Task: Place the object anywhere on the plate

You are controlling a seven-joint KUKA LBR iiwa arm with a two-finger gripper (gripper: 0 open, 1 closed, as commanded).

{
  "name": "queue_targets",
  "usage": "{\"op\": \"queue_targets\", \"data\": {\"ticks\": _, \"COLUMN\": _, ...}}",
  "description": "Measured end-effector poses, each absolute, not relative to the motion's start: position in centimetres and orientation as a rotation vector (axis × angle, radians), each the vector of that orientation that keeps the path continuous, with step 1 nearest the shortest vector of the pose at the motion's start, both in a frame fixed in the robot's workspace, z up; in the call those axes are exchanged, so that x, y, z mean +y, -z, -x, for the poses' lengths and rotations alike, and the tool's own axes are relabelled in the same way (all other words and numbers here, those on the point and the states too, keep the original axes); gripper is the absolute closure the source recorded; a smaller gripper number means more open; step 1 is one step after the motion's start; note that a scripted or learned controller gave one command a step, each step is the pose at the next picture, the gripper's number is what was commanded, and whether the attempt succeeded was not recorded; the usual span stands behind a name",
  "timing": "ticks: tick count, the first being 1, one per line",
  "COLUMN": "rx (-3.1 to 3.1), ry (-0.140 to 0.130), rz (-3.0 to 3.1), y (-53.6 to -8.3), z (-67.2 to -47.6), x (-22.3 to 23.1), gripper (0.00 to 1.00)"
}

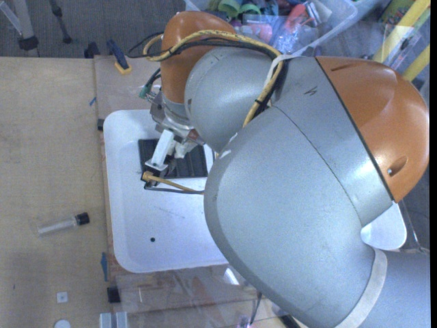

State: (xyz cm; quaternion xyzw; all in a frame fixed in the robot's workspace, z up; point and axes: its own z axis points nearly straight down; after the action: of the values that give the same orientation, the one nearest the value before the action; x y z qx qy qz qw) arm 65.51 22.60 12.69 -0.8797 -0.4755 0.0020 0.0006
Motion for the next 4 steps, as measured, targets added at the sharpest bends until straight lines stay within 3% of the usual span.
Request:
{"op": "queue_targets", "data": {"ticks": 1, "rx": -1.852, "ry": 0.007, "rz": 2.541, "y": -9.0, "z": -56.5, "x": 22.4, "gripper": 1.0}}
{"op": "queue_targets", "data": {"ticks": 2, "rx": -2.123, "ry": -0.009, "rz": 2.311, "y": -16.4, "z": -48.0, "x": 22.1, "gripper": 1.0}}
{"op": "queue_targets", "data": {"ticks": 3, "rx": -2.771, "ry": 0.001, "rz": 1.484, "y": -29.7, "z": -52.3, "x": 20.7, "gripper": 1.0}}
{"op": "queue_targets", "data": {"ticks": 4, "rx": -3.089, "ry": 0.001, "rz": 0.568, "y": -27.5, "z": -53.3, "x": 21.8, "gripper": 1.0}}
